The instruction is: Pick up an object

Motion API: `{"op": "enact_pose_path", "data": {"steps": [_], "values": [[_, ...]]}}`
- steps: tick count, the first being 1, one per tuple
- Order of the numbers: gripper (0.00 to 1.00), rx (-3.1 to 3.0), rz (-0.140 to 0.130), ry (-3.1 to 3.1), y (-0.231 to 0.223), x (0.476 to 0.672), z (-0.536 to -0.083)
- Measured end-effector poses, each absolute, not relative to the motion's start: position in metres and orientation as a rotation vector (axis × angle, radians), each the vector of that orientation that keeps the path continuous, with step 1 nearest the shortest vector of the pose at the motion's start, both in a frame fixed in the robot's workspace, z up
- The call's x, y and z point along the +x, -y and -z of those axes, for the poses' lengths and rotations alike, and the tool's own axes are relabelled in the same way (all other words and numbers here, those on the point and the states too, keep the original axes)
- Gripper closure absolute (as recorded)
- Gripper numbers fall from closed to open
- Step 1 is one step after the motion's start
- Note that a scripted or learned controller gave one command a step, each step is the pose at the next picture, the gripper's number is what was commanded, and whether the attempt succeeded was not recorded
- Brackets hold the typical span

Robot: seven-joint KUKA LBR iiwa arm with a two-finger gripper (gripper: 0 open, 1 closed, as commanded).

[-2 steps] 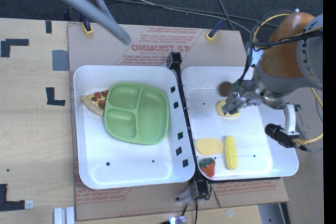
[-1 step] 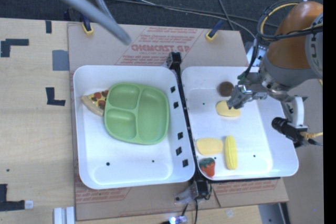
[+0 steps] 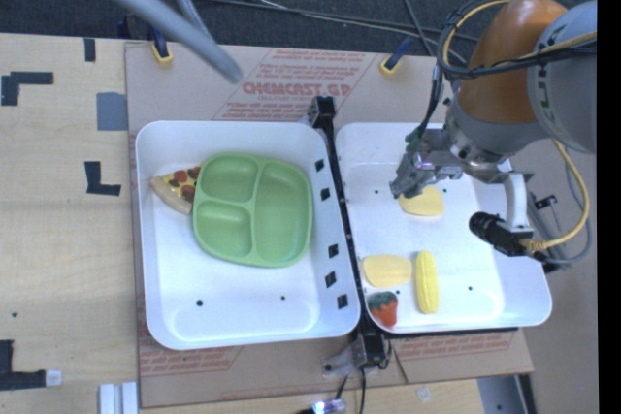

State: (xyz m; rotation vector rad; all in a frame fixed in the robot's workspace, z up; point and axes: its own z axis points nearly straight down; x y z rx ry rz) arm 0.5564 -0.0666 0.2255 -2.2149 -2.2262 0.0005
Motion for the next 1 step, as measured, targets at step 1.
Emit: {"op": "enact_pose_path", "data": {"steps": [1], "values": [[1.0,-2.214,-0.002,2.226,0.0231,0.5709,-0.217]]}}
